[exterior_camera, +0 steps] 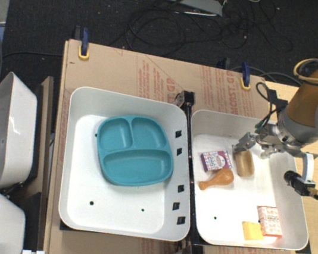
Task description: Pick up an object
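Tan cylinder [244,164] just under the hand [245,145] — right bin [298,216].

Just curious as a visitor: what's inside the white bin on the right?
The right white bin holds a purple packet, a tan cylinder, an orange drumstick-shaped toy, a yellow block and a red-white box.

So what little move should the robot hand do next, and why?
Probably drop a little lower. The gripper hovers in the right bin, at the top of the tan bread-roll toy, with nothing seen between its fingers. The purple box and the orange drumstick toy lie close by, so it should go straight down.
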`<state>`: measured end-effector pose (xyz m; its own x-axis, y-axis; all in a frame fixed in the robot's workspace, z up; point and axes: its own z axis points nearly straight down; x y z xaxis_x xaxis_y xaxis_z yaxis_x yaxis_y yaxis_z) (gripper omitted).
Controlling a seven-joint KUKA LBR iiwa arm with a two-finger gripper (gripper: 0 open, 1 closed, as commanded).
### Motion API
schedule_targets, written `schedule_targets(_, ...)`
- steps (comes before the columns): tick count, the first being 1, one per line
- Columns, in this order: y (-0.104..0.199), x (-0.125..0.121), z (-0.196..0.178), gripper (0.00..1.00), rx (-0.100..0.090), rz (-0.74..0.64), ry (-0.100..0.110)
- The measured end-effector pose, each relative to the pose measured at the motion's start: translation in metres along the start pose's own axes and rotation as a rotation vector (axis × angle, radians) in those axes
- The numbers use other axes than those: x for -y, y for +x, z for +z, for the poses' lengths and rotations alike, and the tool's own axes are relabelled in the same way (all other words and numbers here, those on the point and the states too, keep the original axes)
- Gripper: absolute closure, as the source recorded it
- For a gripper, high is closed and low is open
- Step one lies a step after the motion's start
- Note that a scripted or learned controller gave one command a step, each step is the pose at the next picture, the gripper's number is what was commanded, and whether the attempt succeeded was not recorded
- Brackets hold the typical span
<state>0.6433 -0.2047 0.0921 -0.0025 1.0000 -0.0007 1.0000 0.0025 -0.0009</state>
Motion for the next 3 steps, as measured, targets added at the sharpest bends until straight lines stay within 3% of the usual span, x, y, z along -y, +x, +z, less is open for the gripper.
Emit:
schedule_targets(1, 0.000, -0.001, -0.011, 1.00, 0.001, -0.002, -0.003)
schedule_targets(3, -0.005, -0.006, -0.107, 1.00, 0.001, -0.001, -0.008)
